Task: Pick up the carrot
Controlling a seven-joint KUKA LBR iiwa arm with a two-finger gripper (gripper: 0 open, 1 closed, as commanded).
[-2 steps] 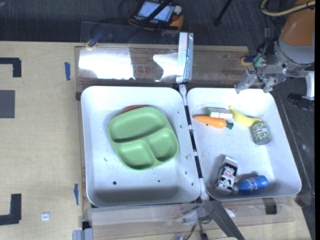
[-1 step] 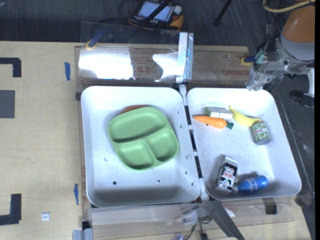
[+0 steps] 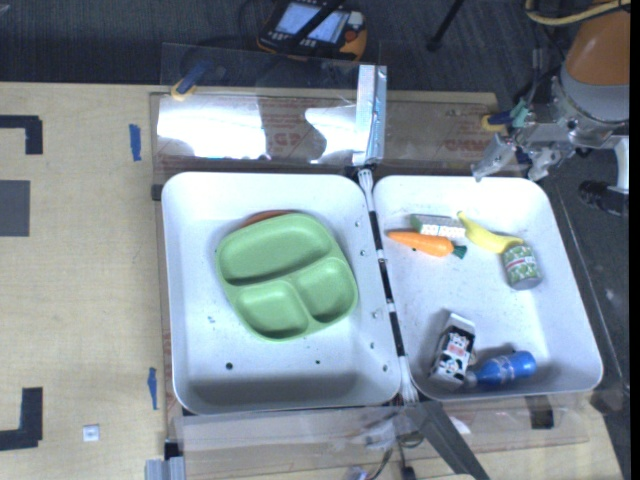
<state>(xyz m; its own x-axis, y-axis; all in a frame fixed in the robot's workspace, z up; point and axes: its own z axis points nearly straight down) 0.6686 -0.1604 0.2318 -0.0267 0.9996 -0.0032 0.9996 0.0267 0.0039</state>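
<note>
Carrot lies in right bin, near its back-left corner, touching a flat packet behind it. Banana just to its right w/ small can. Carton & blue bottle by front edge. Gripper hovers over back rim, fingers spread, holding nothing. Green tray in left bin.

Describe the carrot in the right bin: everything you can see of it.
The carrot is a small orange toy, plastic by its look, tapering to a point toward the left bin, with a dark green stub at its thicker end. It lies flat in the upper part of the right bin, nearly level and slightly slanted. A flat grey packet lies right behind it, seemingly touching. The banana sits close by its green end. Nothing grips it.
</note>
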